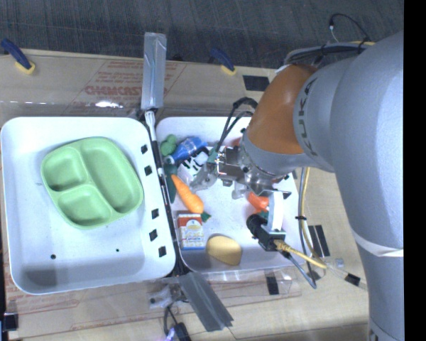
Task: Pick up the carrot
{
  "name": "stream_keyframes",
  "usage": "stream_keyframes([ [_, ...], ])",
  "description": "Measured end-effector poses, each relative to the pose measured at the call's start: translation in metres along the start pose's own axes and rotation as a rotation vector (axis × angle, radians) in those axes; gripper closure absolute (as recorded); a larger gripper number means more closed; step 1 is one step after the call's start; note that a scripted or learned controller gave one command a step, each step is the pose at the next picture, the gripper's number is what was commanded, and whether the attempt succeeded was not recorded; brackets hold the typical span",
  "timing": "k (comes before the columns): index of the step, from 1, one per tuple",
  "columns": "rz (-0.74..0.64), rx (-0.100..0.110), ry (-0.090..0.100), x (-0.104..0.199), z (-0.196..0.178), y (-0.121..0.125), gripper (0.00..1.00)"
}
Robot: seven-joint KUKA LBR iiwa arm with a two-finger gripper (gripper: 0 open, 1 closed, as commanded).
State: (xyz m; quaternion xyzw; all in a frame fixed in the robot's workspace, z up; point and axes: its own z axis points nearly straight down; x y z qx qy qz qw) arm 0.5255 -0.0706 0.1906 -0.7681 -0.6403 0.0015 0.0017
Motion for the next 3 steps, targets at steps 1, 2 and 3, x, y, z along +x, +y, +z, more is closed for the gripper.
stream_keyframes([
  [1,-0.052,-0.008,0.002,-0.038,0.095,-0.013,0.0],
  [2,-0.059,-0.008,0.004,-0.035,0.085,-0.012,1.0],
  [3,-0.147,-0.004,0.001,0.027,-0.05,0.023,1.0],
])
